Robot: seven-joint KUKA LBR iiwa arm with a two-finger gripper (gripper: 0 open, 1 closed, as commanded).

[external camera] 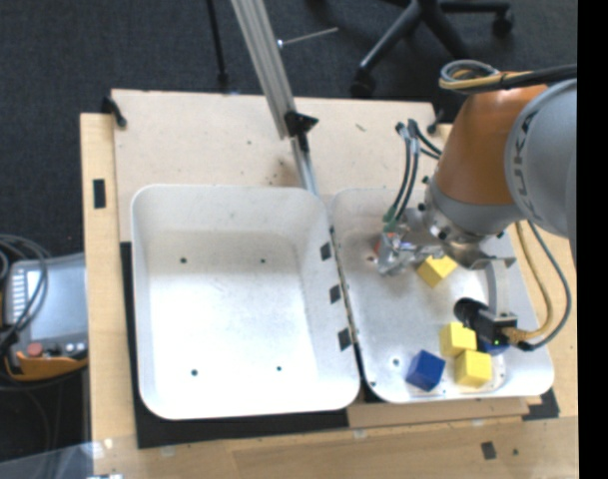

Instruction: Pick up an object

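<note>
The gripper (395, 255) hangs low in the right bin (383, 347), just beside a yellow block (436, 269); its grip state cannot be told, and nothing looks lifted yet.

Readable text: partial white lettering on grey curved arm casing (543, 158) at 3 o'clock edge, running vertically, cut off by frame; looks like "KU", rest out of view. Small grey handheld control unit (44, 312) on floor at 9 o'clock carries screen and buttons, markings too small to read. No other legible labels, numbers, signs.
</note>
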